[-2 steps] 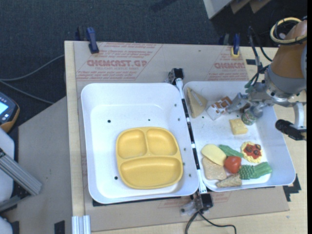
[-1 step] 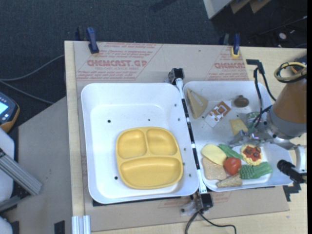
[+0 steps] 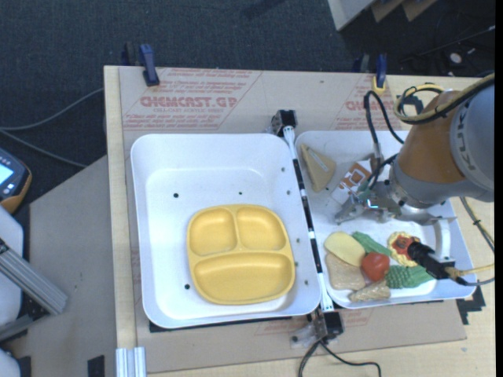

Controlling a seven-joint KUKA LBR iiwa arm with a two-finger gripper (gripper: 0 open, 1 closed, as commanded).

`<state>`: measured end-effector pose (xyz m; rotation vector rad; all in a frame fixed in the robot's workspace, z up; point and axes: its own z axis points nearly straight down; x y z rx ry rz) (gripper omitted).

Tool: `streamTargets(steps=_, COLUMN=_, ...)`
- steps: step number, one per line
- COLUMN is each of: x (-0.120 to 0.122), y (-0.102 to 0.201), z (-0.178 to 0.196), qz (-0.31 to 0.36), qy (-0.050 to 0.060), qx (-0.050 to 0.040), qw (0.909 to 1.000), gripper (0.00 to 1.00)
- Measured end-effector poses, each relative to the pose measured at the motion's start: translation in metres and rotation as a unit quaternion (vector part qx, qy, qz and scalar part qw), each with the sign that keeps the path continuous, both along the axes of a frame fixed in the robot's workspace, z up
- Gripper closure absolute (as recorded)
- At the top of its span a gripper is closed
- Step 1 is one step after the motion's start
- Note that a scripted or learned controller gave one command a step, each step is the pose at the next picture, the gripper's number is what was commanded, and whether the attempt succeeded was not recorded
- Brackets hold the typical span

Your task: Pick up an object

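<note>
In the right bin [image 3: 464, 285], I have the claw [image 3: 363, 205] low at its ten o'clock; grip state I cannot tell. Toy food [image 3: 376, 265] lies at six. Approach step; next, descend squarely.

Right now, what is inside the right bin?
The right bin holds toy food: a tan wedge, a red tomato, green pieces. The arm covers the bin's middle.

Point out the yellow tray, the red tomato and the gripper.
yellow tray [image 3: 240, 254]: camera view, on its large front compartment.
red tomato [image 3: 376, 266]: camera view, on its top.
gripper [image 3: 354, 208]: camera view, at its tip in the right bin.
</note>
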<state>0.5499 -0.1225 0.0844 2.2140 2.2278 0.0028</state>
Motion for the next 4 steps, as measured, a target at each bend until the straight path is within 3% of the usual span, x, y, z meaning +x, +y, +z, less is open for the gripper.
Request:
streamTargets(steps=1, x=-0.074, y=-0.009, z=0.000, qz=-0.005, qy=0.004, qx=0.0004, qw=1.0000, gripper=0.00)
streamTargets(steps=2, x=-0.046, y=0.017, z=0.000, qz=-0.003, qy=-0.001, qx=-0.0019, qw=1.0000, gripper=0.00)
streamTargets(steps=3, x=-0.046, y=0.017, z=0.010, qz=-0.003, qy=-0.001, qx=-0.0014, qw=1.0000, gripper=1.00)
streamTargets(steps=4, x=-0.005, y=-0.037, z=0.103, qz=-0.004, qy=-0.005, qx=-0.0037, qw=1.0000, gripper=1.00)
